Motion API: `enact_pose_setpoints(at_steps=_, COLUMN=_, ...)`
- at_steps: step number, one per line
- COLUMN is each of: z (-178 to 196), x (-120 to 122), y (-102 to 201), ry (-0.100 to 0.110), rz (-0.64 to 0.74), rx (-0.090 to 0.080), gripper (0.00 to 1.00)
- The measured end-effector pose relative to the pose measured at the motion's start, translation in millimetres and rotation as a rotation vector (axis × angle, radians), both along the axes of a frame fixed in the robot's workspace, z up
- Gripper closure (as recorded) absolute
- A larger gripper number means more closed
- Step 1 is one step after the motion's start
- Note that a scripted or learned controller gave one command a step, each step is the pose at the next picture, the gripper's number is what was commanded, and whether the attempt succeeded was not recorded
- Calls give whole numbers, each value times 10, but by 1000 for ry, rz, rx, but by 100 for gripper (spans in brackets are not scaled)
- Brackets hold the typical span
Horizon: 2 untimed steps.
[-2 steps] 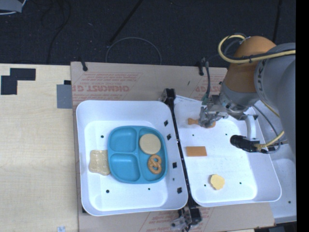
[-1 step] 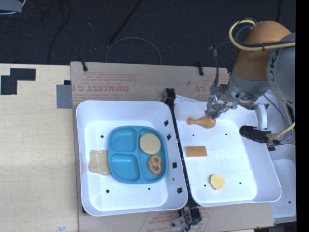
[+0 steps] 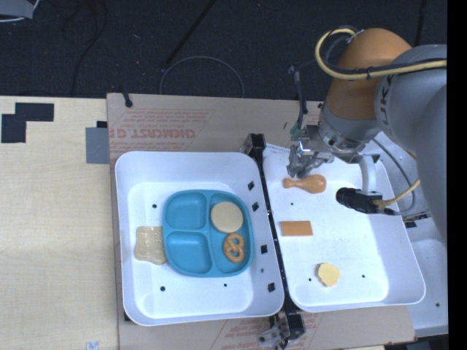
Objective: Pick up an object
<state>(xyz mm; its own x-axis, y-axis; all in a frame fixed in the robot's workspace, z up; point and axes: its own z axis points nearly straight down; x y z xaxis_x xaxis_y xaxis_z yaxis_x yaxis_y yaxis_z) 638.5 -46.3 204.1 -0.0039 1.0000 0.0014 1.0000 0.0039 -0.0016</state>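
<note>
Camera view: hand (image 3: 300, 168) low over far end of right bin (image 3: 394, 268), just above thin end of drumstick (image 3: 306, 184); whether open or closed cannot be told. Nearer in same bin, orange slab (image 3: 296, 229) and yellow chunk (image 3: 328, 274). In left bin (image 3: 139, 195), blue tray (image 3: 191, 239) with round cracker (image 3: 226, 216) and pretzel (image 3: 234, 247); pale bread (image 3: 149, 244) at its left.

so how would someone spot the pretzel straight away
Look in the left white bin at the blue divided plate. The pretzel lies in its lower right compartment, a small brown twisted knot, unlike the smooth round tan disc above it.
</note>
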Motion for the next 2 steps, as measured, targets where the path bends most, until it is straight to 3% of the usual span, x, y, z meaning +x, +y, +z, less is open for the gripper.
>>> enact_pose_setpoints(at_steps=2, z=249, x=-49, y=1130, ry=0, rz=1, rx=1, gripper=100)
